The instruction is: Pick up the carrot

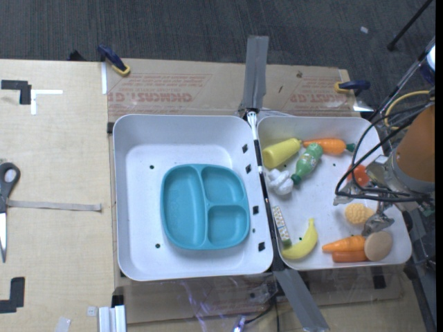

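1. Two carrots lie in the right bin. One carrot sits at the bin's 12 o'clock edge, just beside a green bottle. The other carrot lies at 5 o'clock, touching a tan ball.
2. The tool hangs at the bin's 3 o'clock side, close above a yellow knobbly ball; whether it is released or clenched I cannot tell.
3. From the tool, the lower carrot lies toward 7 o'clock and is much nearer; the upper lies toward 11 o'clock, well apart.
4. Both long axes run roughly 3-to-9 o'clock, so I judge a grip across the width suits.
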